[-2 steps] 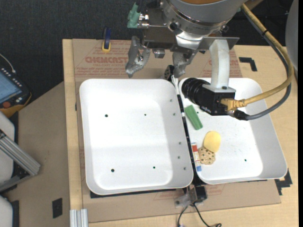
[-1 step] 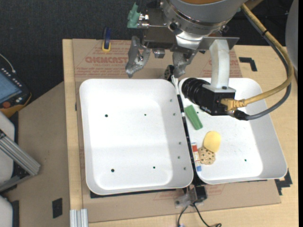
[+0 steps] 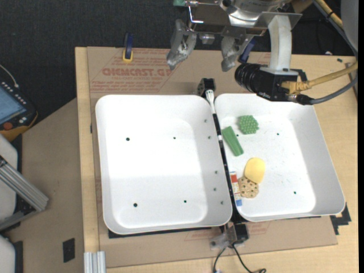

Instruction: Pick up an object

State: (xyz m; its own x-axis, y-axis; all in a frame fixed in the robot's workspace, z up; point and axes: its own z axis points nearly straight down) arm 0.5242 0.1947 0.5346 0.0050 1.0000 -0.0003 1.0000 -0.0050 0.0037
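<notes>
We look down at a slant on a table (image 3: 51,152) carrying two shallow white bins side by side on a sheet of brown cardboard (image 3: 142,67). The left bin (image 3: 153,209) has a bare white floor with a few small dark dots. The right bin (image 3: 318,169) holds every candidate for picking, and they sit bunched toward its left wall, close to the seam between the bins. We judge that this crowding leaves little room for a finger on the wall side.

From back to front we see a round, bumpy green object (image 3: 248,124), then a flat green bar (image 3: 232,140) lying at a slant just beside the wall, then a pale yellow egg-shaped object (image 3: 255,169). Touching the yellow one's lower edge is a tan, speckled, cookie-like piece (image 3: 247,188), with a small red and white item (image 3: 234,182) beside it against the wall.

The gripper (image 3: 203,54) hangs high over the far edge of the bins, above the cardboard rather than above any object. Its two grey fingers (image 3: 180,47) are spread well apart with nothing between them, and they touch nothing. We judge the pick has not begun; the arm must travel toward us and descend into the right bin.
</notes>
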